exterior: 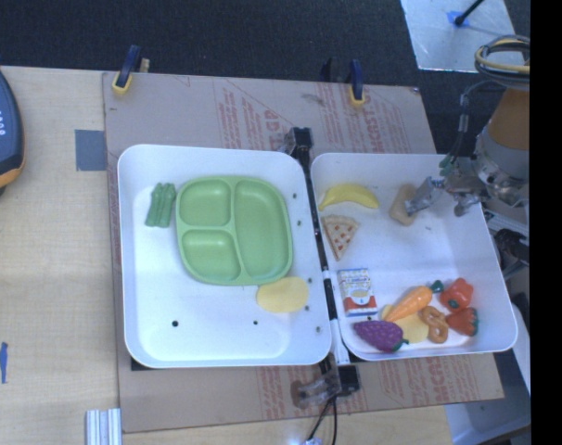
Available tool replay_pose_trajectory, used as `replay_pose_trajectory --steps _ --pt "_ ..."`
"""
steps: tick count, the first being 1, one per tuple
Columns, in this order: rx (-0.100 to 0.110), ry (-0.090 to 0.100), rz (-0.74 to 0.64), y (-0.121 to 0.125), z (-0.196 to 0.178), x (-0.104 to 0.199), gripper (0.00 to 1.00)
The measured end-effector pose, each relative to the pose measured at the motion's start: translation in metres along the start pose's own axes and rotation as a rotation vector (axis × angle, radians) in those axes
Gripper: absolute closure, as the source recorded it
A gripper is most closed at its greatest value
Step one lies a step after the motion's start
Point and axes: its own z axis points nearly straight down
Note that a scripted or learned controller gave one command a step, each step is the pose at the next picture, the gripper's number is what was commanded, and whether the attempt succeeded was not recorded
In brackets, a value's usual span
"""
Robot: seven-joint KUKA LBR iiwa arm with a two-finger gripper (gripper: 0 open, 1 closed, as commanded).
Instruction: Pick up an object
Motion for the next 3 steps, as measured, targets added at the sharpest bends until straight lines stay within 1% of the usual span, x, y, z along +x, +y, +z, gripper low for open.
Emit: replay_pose_trajectory --steps 1,2,3 --pt "-0.012 -0.003 -0.006 0.037 0.044 0.037 0.00" --pt "-0.013 -0.004 -0.005 0.036 0.031 0.034 1.00" --pt "-0.020 0.001 -0.008 0.037 -0.064 0.130 1.00"
